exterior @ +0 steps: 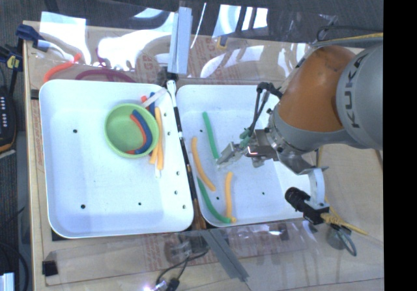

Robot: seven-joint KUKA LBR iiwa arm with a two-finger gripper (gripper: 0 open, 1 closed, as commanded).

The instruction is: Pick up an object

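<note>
Desk w/ two white bins; claw [229,153], state unclear, near green strip [210,135]: light, floppy; pinch mid-length.

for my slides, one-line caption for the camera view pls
KUKA arm's gripper hovers among orange and green sticks in the right bin; a green bowl sits in the left bin.

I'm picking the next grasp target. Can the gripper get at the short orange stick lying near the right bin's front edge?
Probably yes. The short orange stick lies flat and uncovered in the right white bin, just below the gripper, though a green stick lies close beside it.
</note>
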